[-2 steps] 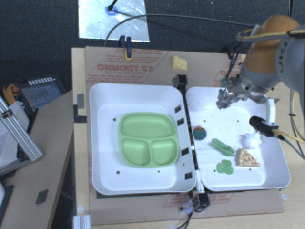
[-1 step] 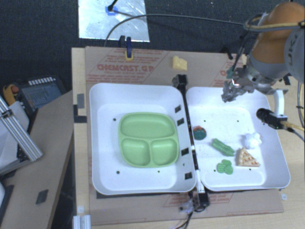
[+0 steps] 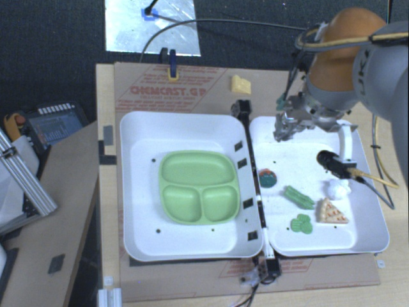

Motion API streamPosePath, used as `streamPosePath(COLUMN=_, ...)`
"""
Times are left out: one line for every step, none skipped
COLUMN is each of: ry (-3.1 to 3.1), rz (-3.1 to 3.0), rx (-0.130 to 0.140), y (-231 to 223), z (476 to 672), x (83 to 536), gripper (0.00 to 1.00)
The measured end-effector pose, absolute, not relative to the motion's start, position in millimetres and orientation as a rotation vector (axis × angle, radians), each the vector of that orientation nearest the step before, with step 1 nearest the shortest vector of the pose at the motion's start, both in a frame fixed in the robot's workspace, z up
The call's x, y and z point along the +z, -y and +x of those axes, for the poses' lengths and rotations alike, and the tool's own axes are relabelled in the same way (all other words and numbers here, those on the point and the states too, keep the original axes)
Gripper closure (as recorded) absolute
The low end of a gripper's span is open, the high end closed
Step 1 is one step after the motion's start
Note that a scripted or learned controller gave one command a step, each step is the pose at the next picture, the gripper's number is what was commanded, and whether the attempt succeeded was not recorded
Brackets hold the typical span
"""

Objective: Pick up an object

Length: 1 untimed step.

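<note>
My gripper (image 3: 283,132) hangs over the far left part of the right bin (image 3: 370,235), above bare white floor. Nearer the front of that bin lie a small round teal and red piece (image 3: 267,178), a green pickle-like stick (image 3: 298,196), a green broccoli piece (image 3: 301,223), a pizza slice (image 3: 332,211) and a small white lump (image 3: 337,188). All of them lie apart from the gripper, toward the front. Nothing shows between its fingers.
The left bin (image 3: 137,171) holds a green divided plate (image 3: 198,187). A black divider (image 3: 250,171) runs between the bins. A yellow wedge (image 3: 241,84) lies on the cardboard behind them. A keypad device (image 3: 54,125) sits on the side table at left.
</note>
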<state>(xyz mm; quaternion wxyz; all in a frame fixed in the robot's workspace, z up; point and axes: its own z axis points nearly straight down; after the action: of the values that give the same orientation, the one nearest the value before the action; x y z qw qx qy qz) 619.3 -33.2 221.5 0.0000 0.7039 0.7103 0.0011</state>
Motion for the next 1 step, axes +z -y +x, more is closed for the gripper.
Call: streamPosePath(ry=-2.233, rz=2.211, rx=0.004, y=-22.5, z=622.7, x=213.8, gripper=1.00)
